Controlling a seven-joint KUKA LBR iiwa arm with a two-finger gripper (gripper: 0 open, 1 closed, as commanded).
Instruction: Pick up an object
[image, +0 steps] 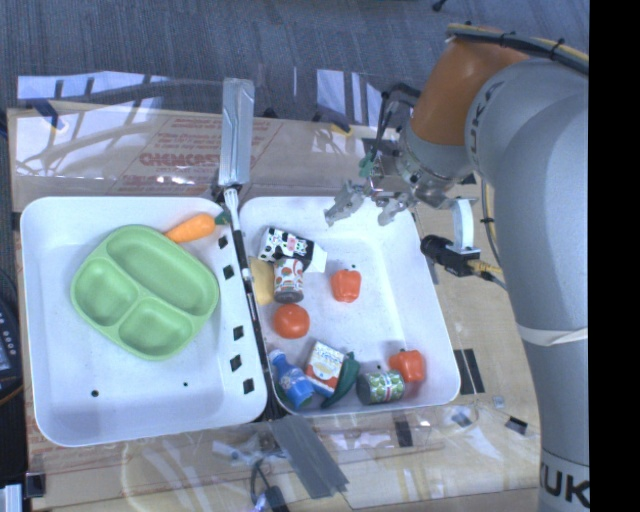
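Toward the upper right of the frame, the gripper (366, 204) hangs over the far rim of the right bin (425, 300), its two fingers (341, 207) spread apart with nothing between them. Below it, in that bin, lie the candidates for the pick: a cow-patterned carton (287, 246) near the upper left corner, a small can (289, 281) just under the carton and touching it, an orange pepper (346, 285) alone near the middle, a red tomato (292, 321) lower down, and a crowded row along the bottom edge with a blue bottle (289, 379), a small juice carton (325, 365), a green can (381, 386) and a second orange pepper (408, 366). The left bin (60, 400) holds a green divided plate (145, 291) and a carrot (192, 228) at its upper edge. The step in hand looks like the approach, with no object chosen by contact yet. To do it well, the lone orange pepper seems the best target, since it sits nearest the gripper and well apart from its neighbours, leaving room for both fingers. The descent should centre the open fingers over it and go low enough to close around its widest part, as a rounded, smooth object may squirt out of a high or off-centre pinch.
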